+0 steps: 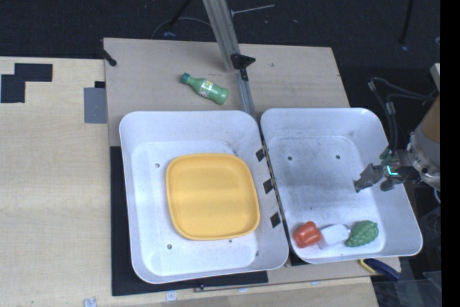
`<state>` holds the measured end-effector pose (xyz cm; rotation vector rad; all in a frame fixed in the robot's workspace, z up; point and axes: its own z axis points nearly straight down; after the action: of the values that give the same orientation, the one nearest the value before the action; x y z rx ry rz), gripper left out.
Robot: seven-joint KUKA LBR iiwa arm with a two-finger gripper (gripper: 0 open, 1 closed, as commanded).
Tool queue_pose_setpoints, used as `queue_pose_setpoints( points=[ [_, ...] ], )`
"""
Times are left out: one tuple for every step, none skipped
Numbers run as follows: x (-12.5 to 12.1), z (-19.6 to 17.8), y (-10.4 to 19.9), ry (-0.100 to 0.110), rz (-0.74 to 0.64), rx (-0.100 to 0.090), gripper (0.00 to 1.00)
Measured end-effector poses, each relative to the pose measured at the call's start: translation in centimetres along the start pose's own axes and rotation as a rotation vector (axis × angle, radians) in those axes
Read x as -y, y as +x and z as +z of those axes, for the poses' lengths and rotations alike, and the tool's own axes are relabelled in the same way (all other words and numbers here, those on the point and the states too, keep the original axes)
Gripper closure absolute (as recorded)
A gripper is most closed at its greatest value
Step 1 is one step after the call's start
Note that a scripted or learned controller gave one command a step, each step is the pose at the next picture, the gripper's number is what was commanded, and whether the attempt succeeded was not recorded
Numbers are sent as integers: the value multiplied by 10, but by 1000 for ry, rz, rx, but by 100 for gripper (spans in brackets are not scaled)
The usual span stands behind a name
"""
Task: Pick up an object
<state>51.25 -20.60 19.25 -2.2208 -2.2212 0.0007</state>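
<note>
End effector (pixel 366 180) hangs over the right bin (pixel 323 127), at the right side of the frame.
I cannot tell its grip state. Below it, at the bin's lower edge, sit a red pepper (pixel 307 234), a white block (pixel 335 234) and a green bumpy toy (pixel 361 233). A yellow plate (pixel 212 195) lies in the left bin (pixel 144 133). A green bottle (pixel 205 88) lies on the counter (pixel 295 75), top middle.

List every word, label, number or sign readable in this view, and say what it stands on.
No text can be read.
green bottle: it has a pale label band, too small and blurred to read.
yellow plate, both bins and the toys in the right bin: no markings visible.
</note>
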Motion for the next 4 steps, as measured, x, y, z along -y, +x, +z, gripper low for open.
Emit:
queue_pose_setpoints(
  points=[
    [0,0,0,0,0,0,0],
    [-2,46,8,3,-2,-1,0],
    [-1,98,9,4,-1,-1,0],
    [-2,86,8,0,2,0,100]
  ],
)
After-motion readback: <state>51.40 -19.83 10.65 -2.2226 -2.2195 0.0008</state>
